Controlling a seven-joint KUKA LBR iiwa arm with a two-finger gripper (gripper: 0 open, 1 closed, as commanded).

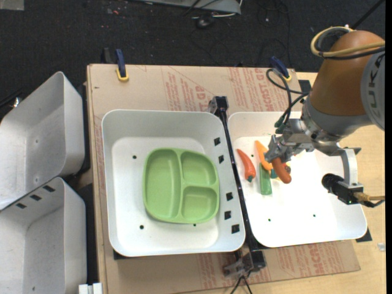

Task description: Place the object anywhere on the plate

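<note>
Across the divider, in the left bin point(116, 182), the green plate point(181, 185) lies well left of the gripper point(277, 158). Over the right bin point(343, 225), that gripper hangs just above an orange-red sausage-like piece point(283, 171), beside the green stick point(265, 182); its grip I cannot tell.

Green plate point(181, 185) lies in the left bin point(116, 164) (toy vegetables point(264, 167) right).

Two spare white bins point(37, 164) stacked off to the left, blue clamps point(122, 66) on the board's far edge, cables point(202, 8) across the dark floor.
</note>
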